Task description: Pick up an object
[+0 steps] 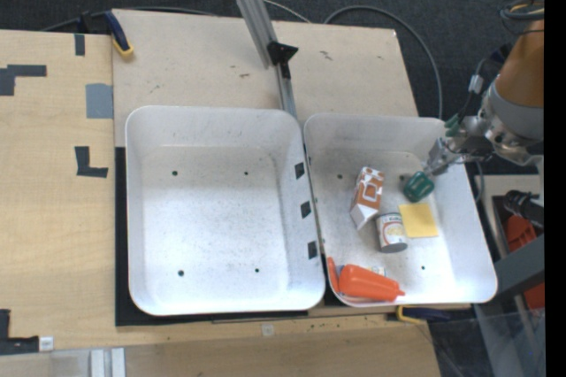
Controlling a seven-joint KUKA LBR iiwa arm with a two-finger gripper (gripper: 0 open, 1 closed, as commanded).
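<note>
In the right white bin (469, 269), the silver gripper (439, 157) hangs just above a small green round thing (417, 186); its grip is unclear.

Two bins stand side by side on the bench (221, 48): the left bin (141, 189) in the middle of the frame, the right bin (469, 260) to its right, their rims touching. In the right bin, a small carton (367, 196) lies near the centre. Just below it stands a can (391, 232), touching a flat square pad (419, 220) on its right. A round cap-like object (417, 186) lies above the pad. A carrot-shaped toy (364, 282) lies at the lower left wall. The gripper (439, 156) is just above the cap-like object, at the upper right.
</note>
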